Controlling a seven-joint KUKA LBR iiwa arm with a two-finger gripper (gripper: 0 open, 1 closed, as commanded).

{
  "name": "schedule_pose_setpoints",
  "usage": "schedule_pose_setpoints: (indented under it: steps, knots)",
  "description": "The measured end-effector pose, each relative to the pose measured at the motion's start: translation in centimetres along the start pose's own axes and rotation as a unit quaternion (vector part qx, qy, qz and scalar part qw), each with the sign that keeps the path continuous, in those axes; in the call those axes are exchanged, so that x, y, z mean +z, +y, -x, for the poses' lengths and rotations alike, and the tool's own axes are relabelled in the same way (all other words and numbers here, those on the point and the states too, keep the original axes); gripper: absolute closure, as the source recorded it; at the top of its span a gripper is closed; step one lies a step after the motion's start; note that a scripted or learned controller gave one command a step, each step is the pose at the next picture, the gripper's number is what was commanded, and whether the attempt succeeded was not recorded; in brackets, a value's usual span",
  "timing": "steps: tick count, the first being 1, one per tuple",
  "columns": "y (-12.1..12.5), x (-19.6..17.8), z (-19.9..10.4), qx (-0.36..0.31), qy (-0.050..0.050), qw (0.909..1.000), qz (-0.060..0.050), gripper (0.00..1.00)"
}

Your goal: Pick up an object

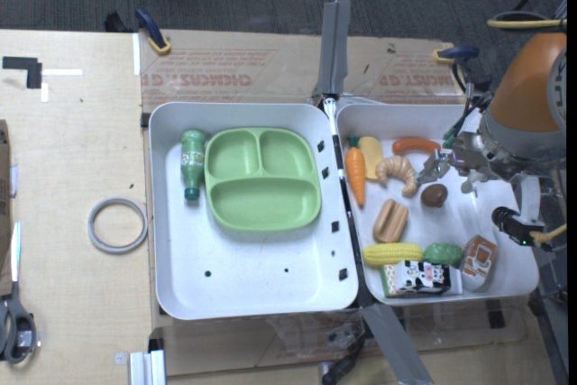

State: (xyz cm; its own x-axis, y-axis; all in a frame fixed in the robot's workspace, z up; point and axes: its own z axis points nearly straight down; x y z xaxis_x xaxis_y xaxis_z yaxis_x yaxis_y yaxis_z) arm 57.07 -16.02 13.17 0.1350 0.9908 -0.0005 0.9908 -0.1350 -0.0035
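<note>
My gripper (451,176) hangs over the upper right part of the right bin (509,284), its two fingers spread apart and nothing between them. Just below its left finger lies a brown egg-shaped piece (434,195). A croissant (398,169) and a red-orange sausage (416,144) lie to its left. Farther left are a carrot (355,174) and a yellow piece (370,145). Toward the front lie a hot dog bun (389,220), a corn cob (390,254), a green vegetable (443,253), a milk carton (416,277) and a brown packet (478,260).
The left bin (252,284) holds a green divided plate (262,178) and a green bottle (192,161) beside it. On the bench at the left lie a grey ring (117,224) and scissors (16,325). A metal divider (334,50) runs between the bins.
</note>
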Motion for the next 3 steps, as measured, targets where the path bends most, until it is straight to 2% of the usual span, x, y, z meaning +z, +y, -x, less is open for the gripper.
schedule_pose_setpoints:
  steps: [1,2,3]
  knots:
    - [-3.3,4.1,-2.0,0.073,0.0,0.9974,0.0,0.0]
    - [1.1,0.4,-1.6,0.02,0.0,0.9998,0.001,0.0]
    - [1.0,4.1,1.0,0.022,0.0,0.9998,0.0,0.0]
